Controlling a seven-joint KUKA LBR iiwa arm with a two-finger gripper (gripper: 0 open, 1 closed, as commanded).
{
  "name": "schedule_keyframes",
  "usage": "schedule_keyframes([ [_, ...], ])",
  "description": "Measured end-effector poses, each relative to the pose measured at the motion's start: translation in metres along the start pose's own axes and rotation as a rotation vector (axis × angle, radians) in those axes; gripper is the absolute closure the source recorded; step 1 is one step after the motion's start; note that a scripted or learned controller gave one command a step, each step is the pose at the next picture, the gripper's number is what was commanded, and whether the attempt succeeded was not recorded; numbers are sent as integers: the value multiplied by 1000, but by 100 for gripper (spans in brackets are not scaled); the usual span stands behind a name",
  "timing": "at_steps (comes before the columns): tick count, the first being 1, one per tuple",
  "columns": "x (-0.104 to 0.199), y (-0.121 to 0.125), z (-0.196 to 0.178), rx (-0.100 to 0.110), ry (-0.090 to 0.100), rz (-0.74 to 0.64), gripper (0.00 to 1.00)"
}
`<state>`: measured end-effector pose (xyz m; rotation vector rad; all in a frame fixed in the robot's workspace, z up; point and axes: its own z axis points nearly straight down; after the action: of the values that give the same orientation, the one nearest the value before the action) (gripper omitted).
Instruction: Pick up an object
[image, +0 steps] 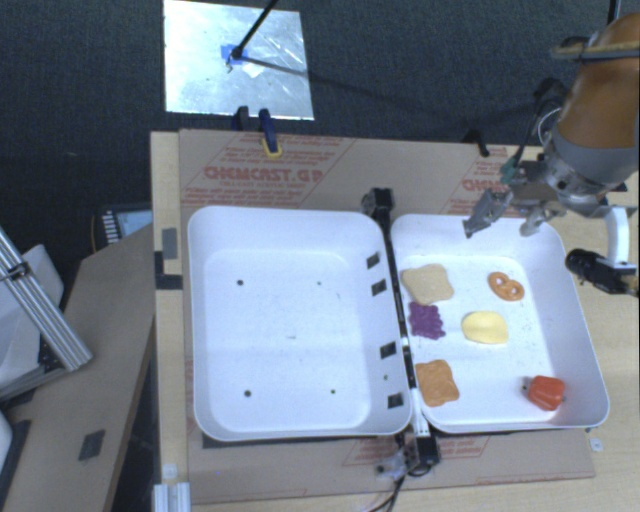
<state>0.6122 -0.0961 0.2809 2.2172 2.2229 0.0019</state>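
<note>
The gripper (505, 218) hangs over the right bin's (575, 310) far rim, fingers spread apart with nothing between them. Toward seven o'clock from it lie a tan bread slice (428, 284), purple grapes (426, 321) and an orange cracker (437, 382). Toward six o'clock sit a pretzel (506, 287), a yellow lemon (485, 327) and a red piece (546, 392). At nine o'clock, red "CHEMCAST" lettering (263, 173) marks the cardboard (330, 165) covering the desk.
</note>
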Motion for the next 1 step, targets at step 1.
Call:
schedule_keyframes([
  [1,0,1,-11,-4,0,-3,100],
])
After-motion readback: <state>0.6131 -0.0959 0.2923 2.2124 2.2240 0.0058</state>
